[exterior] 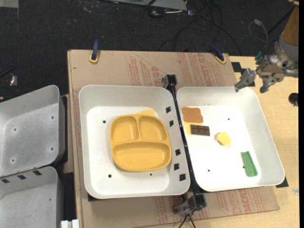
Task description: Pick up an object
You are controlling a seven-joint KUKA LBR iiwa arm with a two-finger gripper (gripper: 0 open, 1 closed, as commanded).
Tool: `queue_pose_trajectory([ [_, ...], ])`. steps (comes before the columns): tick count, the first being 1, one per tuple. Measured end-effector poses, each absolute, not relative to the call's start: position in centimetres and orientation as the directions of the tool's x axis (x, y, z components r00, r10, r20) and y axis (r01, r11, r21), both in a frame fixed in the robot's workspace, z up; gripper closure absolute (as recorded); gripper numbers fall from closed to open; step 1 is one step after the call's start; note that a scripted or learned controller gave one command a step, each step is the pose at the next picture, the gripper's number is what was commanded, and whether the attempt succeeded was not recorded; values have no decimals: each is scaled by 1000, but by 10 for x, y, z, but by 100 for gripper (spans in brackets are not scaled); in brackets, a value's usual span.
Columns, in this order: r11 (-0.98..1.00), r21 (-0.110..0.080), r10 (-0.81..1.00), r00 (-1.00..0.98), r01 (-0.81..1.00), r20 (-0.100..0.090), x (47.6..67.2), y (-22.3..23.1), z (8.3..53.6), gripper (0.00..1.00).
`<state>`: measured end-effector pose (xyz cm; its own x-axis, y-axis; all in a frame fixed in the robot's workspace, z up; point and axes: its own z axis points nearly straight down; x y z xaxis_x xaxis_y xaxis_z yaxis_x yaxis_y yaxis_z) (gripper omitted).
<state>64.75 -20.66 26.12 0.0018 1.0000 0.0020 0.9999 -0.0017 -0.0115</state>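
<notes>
We see the gripper (254,81) poised above the right bin's (266,127) far corner, jaws apart and holding nothing. Nothing is picked yet: the toast slice (192,114), chocolate bar (200,130), yellow piece (223,139) and green block (249,164) all lie in that bin. Descent, grasp and lift remain.

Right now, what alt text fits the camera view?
The gripper hangs open above the right bin's far corner, holding nothing. That bin holds a toast slice, chocolate bar, yellow piece and green block; the left bin holds a yellow divided plate.
</notes>
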Motion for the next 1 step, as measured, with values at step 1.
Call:
queue_pose_trajectory([
  [1,1,1,1000,-1,1000,-1,650,-206,269,0],
])
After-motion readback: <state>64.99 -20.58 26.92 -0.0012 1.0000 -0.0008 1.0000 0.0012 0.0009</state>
